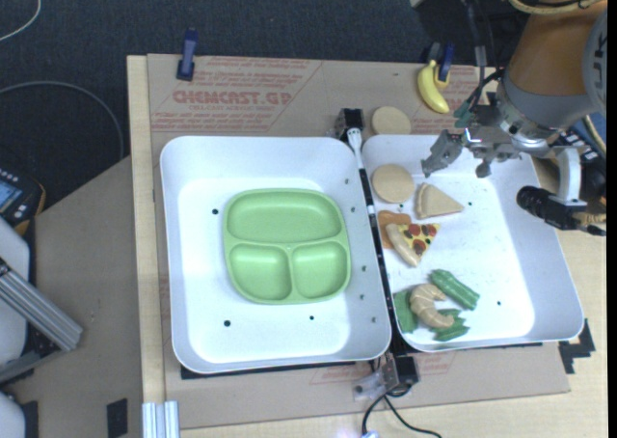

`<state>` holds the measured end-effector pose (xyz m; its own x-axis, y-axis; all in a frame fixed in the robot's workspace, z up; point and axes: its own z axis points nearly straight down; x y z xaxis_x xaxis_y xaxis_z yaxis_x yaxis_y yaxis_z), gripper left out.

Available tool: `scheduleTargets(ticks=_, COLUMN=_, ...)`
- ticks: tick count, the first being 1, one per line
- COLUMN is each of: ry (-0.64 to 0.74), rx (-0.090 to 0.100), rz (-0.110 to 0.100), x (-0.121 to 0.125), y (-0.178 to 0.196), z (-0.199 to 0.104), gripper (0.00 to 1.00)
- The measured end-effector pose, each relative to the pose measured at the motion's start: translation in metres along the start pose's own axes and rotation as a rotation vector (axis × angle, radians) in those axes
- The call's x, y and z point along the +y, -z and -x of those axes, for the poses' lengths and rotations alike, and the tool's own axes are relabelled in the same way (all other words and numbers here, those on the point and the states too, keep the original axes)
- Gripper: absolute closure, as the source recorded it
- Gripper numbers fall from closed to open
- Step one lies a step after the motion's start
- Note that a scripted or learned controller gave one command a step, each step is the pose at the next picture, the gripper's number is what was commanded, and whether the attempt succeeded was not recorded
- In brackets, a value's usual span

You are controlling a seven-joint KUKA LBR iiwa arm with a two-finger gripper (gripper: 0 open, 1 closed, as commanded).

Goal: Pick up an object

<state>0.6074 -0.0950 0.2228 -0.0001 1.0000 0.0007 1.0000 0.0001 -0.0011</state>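
Observation:
My gripper (pixel 459 160) hangs over the back of the right bin (pixel 540 272), open, with nothing between its fingers (pixel 436 153). Just below it lies a tan wedge (pixel 440 202), and a round tan disc (pixel 392 182) sits to the wedge's left. Further forward are a pizza slice (pixel 412 239) with an orange piece (pixel 390 220) beside it. Near the front edge a croissant-like piece (pixel 430 303) lies among a green bean pod (pixel 453 288) and a green leaf (pixel 447 330).
The left bin (pixel 193 185) holds a green divided plate (pixel 286 243). Behind the right bin, on the board, lie another tan disc (pixel 390 121) and a yellow banana (pixel 433 89). A black divider (pixel 367 205) runs between the bins.

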Motion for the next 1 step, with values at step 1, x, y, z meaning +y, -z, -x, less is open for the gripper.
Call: scheduleTargets(ticks=1, ry=0.001, rx=0.0, rz=0.003, x=0.0007, y=0.0108, z=-0.0002, gripper=1.0)
